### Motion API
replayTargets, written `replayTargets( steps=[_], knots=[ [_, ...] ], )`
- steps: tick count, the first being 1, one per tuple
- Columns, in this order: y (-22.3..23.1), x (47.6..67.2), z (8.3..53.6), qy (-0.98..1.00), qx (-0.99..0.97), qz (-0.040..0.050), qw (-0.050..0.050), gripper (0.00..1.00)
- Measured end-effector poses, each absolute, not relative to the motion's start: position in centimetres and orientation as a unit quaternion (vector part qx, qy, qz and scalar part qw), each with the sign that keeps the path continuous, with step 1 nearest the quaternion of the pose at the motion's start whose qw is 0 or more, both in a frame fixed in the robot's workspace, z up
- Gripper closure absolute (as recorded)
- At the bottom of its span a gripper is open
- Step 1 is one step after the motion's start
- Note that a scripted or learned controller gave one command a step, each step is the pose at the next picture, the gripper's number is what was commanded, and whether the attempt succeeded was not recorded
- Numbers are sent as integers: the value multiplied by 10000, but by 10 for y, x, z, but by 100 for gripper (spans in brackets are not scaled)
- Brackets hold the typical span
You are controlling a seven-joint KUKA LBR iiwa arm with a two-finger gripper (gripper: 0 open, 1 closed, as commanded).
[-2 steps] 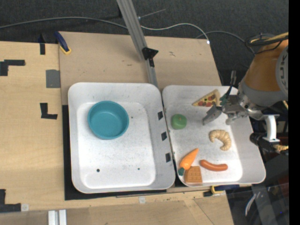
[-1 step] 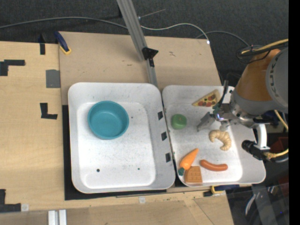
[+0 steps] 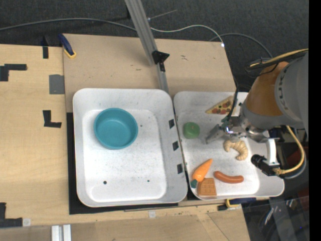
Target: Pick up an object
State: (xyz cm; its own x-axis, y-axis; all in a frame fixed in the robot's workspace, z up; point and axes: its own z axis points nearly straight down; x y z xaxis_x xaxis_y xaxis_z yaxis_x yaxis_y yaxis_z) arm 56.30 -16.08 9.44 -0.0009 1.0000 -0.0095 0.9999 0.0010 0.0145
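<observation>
Apparently open, the end effector [image 3: 216, 133] hung low in the right bin [image 3: 266, 185], holding nothing. A green ball [image 3: 191, 130] lay just at its 9 o'clock, a croissant [image 3: 237, 148] at 4 o'clock, a carrot [image 3: 202, 169] at 6 o'clock.

no readable text, labels, brands or numbers anywhere: bins [image 3: 80, 134], bench [image 3: 30, 134], arm [image 3: 281, 94] and toy items carry no legible marks.
</observation>
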Motion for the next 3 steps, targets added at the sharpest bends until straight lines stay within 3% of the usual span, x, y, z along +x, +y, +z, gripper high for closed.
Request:
replayTargets(
  steps=[1, 2, 3],
  knots=[
    [-160, 564, 107, 7079, 7062, 30, 81, 100],
    [-159, 566, 170, 7078, 7064, 11, 21, 100],
    [-165, 560, 228, 7074, 7068, 10, 23, 100]
  ],
)
